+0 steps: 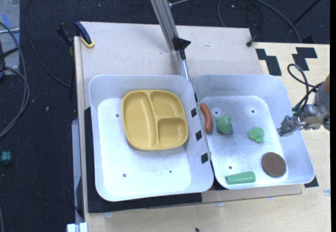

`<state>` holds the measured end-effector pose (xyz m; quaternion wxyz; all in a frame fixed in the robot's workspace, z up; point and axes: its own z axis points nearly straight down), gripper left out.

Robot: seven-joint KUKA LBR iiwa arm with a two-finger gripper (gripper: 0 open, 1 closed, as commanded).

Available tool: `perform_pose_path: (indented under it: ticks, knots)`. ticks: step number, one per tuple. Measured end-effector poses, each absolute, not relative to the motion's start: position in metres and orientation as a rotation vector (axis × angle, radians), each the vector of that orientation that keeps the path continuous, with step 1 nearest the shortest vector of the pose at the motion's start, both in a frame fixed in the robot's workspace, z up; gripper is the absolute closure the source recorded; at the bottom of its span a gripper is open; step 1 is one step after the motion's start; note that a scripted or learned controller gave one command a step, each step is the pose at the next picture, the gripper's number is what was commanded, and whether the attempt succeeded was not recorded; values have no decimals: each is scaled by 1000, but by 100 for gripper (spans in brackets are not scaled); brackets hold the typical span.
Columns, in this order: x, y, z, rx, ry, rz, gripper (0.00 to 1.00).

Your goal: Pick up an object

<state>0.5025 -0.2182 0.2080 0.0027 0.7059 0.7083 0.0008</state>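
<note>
Five small things lie untouched in the right bin (273, 94): a sausage (207, 118), a green block (224, 125), a green scrap (256, 134), a brown disc (273, 165) and a green roll (240, 177), so nothing is picked yet. At that bin's right rim sits the hand (286, 127) (its grip I cannot tell), carrying nothing visible. Left bin (105, 173) holds a yellow tray (155, 119); the pale desk (157, 47) stands over a dark floor strewn with cables (37, 47).

Grey metal claw (286, 127), pale silver wrist housing, thin black cables looping behind
</note>
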Motion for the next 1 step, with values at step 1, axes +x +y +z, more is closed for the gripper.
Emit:
perform_pose_path:
  ticks: [1]
  knots:
    - [505, -165, 201, 2215, 2231, 0, 100]
